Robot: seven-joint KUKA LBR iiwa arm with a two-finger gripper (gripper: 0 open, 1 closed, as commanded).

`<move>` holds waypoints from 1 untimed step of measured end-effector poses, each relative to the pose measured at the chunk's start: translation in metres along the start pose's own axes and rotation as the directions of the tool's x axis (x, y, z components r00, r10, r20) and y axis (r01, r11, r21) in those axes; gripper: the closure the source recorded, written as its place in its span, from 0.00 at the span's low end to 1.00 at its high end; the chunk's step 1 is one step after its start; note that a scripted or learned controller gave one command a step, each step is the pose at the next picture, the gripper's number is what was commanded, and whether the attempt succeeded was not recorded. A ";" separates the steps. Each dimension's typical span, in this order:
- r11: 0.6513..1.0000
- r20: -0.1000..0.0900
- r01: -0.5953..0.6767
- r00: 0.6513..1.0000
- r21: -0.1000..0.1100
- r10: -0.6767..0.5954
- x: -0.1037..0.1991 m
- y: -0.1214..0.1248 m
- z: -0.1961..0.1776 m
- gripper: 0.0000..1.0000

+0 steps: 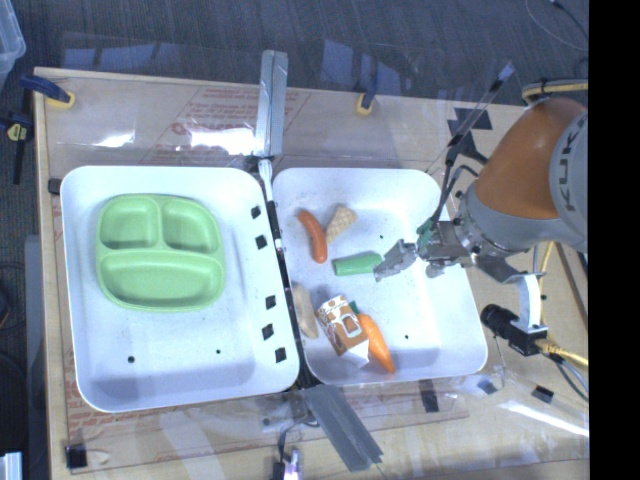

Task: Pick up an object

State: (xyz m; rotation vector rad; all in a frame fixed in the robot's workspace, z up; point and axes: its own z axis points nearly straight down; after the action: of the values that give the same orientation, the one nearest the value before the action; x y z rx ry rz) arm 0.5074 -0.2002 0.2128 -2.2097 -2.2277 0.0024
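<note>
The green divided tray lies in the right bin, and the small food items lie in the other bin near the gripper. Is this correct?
Not quite. The camera view shows the green divided tray in the left bin, not the right one. The small food items, such as the orange sausage, do lie in the other bin, near the gripper.

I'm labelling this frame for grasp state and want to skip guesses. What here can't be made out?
- Gripper: too small and blurred in the camera view to read its state.
- Small box: print too small to read, far side hidden behind the carrot.
- Pale item by the bin divider: blurred, identity unclear.
- Arm: cut off by the right edge.
</note>
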 end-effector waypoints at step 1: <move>1.000 0.005 0.020 1.000 -0.022 -0.019 0.034 -0.020 0.099 0.00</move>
State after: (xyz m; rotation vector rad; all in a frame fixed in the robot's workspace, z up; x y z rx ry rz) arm 0.4863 -0.1659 0.1141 -2.2009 -2.2626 -0.0173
